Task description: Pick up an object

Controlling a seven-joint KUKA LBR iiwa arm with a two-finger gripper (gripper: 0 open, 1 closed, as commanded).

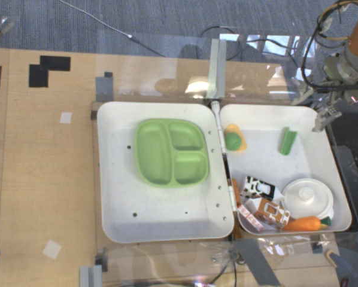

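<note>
Open floor around green block [287, 141]

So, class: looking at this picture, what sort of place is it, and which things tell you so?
Probably a robot lab test bench: a wooden bench bearing two shallow white bins, toy items like a green divided plate and carrot, and loose cables.
</note>
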